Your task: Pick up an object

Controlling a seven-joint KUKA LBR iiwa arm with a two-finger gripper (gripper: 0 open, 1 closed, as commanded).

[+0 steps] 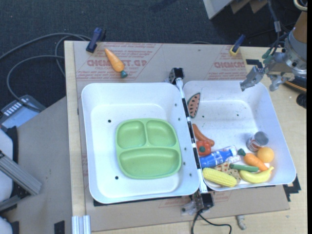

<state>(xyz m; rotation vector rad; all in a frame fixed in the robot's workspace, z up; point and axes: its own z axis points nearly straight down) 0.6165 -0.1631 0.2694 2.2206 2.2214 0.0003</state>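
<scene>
The right bin (273, 106) holds a heap of toy food crowded into its near corner. You see the corn cob (219, 177) lying with its long axis running left to right, tilted slightly down toward the right. The banana (256, 175) lies just beside it, curved, its ends turned up toward the far side. A small carrot (254, 161) lies on a slant above the banana, its tip toward the right, touching the orange (265, 154). The blue bottle (217, 157) lies on its side, pointing from lower left to upper right. A tin can (257, 141) lies tipped near the orange. A red pepper (201, 136) stretches along the bin's left wall, and a watermelon slice (194, 105) stands apart in the far left corner, its long axis nearly front to back.

The arm reaches in at the far right corner, with the gripper (263, 77) over the bin's far rim, well apart from the heap. You can see its two fingers spread apart with nothing between them.

The left bin (97, 130) holds a green divided plate (147, 147). A second carrot (115, 61) lies on the bench behind it, tip toward the far left.
</scene>
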